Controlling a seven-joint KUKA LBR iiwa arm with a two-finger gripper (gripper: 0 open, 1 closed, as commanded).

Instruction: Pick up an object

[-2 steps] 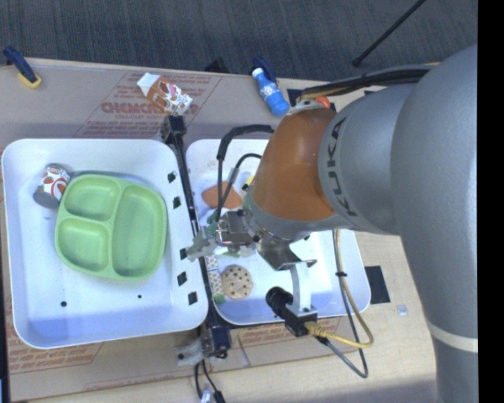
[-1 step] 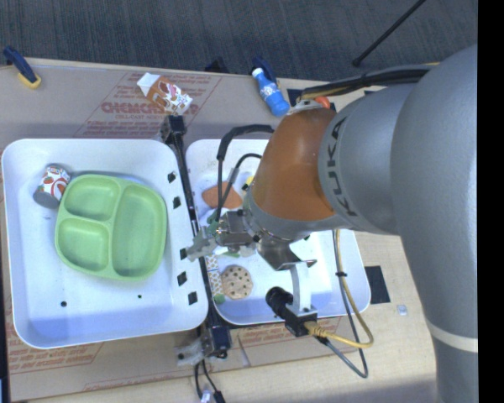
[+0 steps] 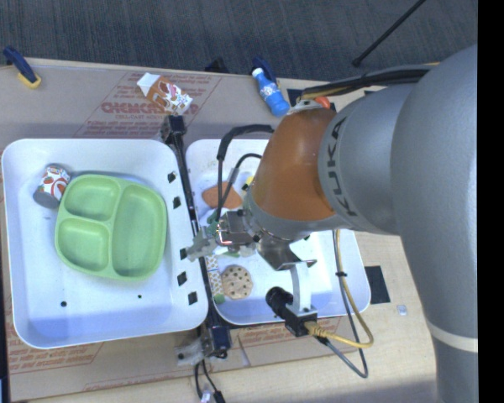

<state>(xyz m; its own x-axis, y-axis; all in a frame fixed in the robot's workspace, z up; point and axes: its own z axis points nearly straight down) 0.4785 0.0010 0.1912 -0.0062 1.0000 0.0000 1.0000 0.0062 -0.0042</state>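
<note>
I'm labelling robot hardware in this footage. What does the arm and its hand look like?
The arm is thick, rounded and matte grey, with KUKA lettering beside a glossy orange band. Below that sits a small metallic hand with black fittings. Black cables loop near the wrist, and a yellow cable trails below.

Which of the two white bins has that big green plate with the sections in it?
The left bin: the green sectioned plate lies in it, next to a small wrapped item. The right bin, where the arm reaches in, has a cookie instead.
</note>
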